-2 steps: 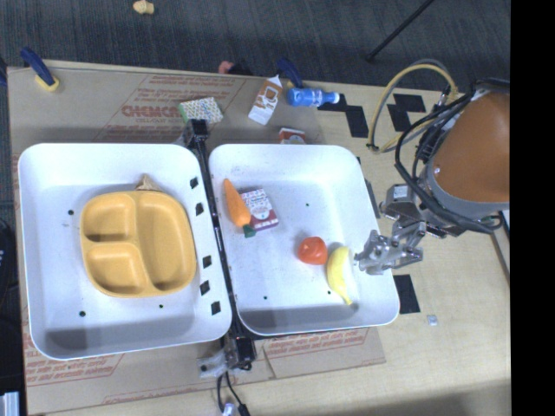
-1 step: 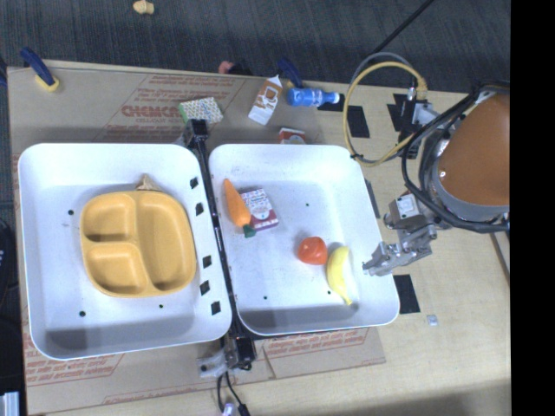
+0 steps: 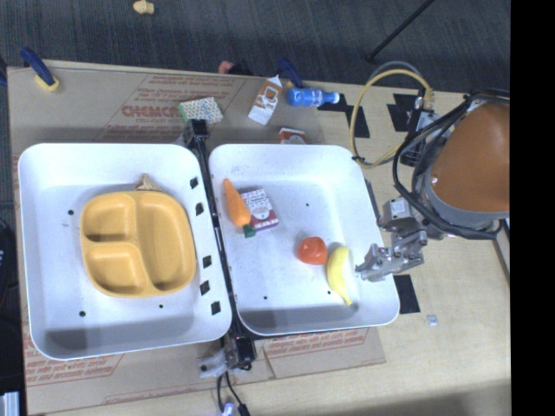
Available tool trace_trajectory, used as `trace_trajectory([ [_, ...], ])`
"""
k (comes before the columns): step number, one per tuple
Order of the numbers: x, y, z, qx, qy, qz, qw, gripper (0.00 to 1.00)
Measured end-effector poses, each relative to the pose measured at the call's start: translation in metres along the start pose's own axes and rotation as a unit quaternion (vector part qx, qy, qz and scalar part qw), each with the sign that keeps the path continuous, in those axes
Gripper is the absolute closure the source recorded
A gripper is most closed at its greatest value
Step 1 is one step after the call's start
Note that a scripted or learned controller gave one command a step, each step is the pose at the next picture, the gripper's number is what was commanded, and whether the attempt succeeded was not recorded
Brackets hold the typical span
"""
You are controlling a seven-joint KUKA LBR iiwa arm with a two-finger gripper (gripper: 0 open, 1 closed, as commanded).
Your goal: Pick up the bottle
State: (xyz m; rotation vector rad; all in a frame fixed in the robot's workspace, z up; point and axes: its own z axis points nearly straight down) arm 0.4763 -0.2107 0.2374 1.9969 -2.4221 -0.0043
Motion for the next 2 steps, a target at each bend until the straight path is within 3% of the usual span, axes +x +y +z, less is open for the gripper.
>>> trace_trajectory([
  [1,0.0,0.0,0.007,0.0,0.0,0.15,0.9887,1.0],
  [2,0.0,-0.001,-0.019,0.002,0.0,0.054,0.9985,1.0],
])
